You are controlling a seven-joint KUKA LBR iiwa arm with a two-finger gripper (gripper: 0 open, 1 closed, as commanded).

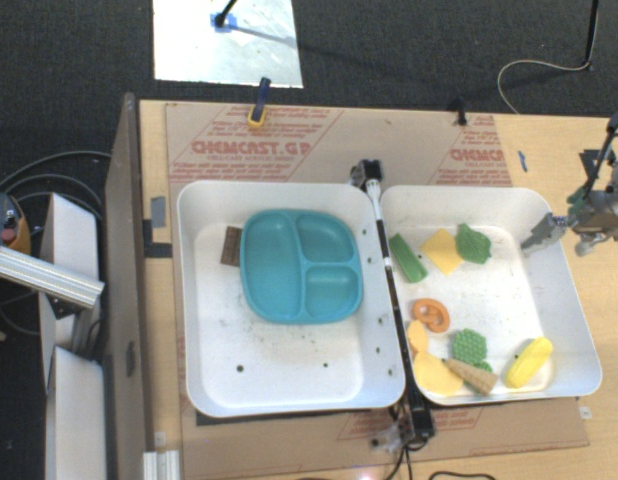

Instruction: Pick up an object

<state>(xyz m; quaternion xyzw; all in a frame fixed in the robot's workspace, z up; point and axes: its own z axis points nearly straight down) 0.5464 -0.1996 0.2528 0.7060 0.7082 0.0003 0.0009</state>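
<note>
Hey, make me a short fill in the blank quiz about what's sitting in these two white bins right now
1. The teal divided plate lies in the ____ bin.
2. The small brown block lies against the plate's ____ edge.
3. The orange ring lies in the ____ bin.
4. The gripper sits by that bin's ____ rim.

Missing words: left; left; right; right

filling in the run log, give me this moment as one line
phase: approach | gripper: over right bin's right rim, holding nothing | corn: lying in bin | teal plate: left bin
</note>
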